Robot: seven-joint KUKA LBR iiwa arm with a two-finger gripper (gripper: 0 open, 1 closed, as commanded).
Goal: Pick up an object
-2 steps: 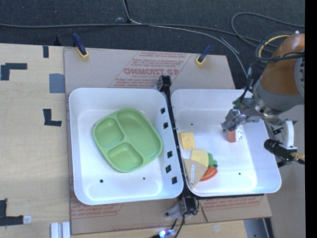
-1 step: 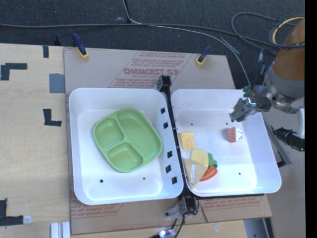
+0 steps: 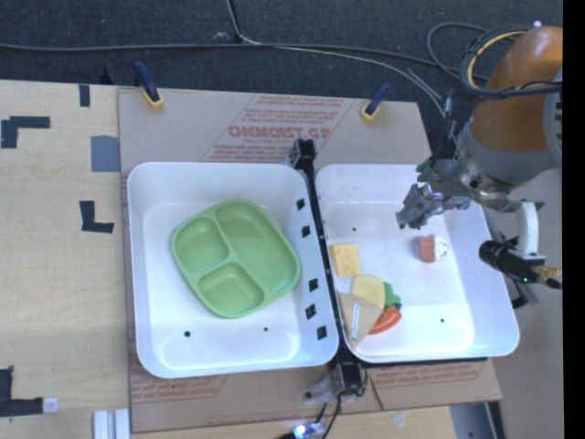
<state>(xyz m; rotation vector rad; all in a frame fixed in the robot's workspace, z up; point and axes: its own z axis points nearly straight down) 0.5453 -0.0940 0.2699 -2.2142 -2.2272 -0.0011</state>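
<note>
Arm is reaching in from the right, jaws [image 3: 419, 210] hanging over the upper part of the right bin [image 3: 494, 341]. Can't tell whether they're open or closed: it's a dark blur at this angle, and nothing is visibly sitting between them. So I'm reading this as the approach step, no grasp made yet.

Candidates, all in the right bin:
- red block [image 3: 427, 249], with a small white die [image 3: 441, 250] touching or just beside it on the right. Nearest to the jaws, just below and right of them.
- yellow cracker [image 3: 345, 260], near the divider.
- cluster lower down: yellow piece [image 3: 369, 290], cream wedge [image 3: 356, 316], carrot [image 3: 388, 319], packed together and touching.

Left bin [image 3: 151, 337] is holding a green tray [image 3: 236, 256], well apart from the jaws.

Next move, my guess: going for the red block. It calls for a short shift down-right, then a straight descent with the jaws straddling the block and keeping the die outside them. The cluster is looking like a worse bet, too crowded for a clean single grab.
</note>
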